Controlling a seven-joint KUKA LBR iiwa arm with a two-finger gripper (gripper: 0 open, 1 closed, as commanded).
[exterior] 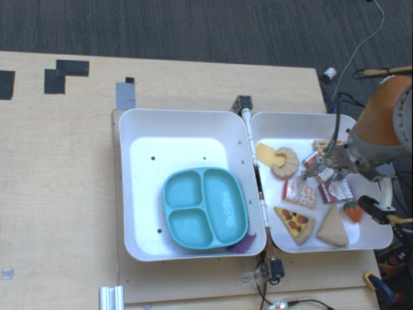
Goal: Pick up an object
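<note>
— Where's the hand now?

— Low in the right bin, arm coming in from three o'clock. I can't tell its state (too much clutter).

— And the objects?

— A packet at its seven o'clock, pizza slice and wedge below, round pastry at nine. A blue divided plate fills the left bin.

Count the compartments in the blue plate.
3. The blue divided plate lies in the left bin: one long compartment on its right side and two smaller ones on its left, one behind the other. None looks hidden.
</note>
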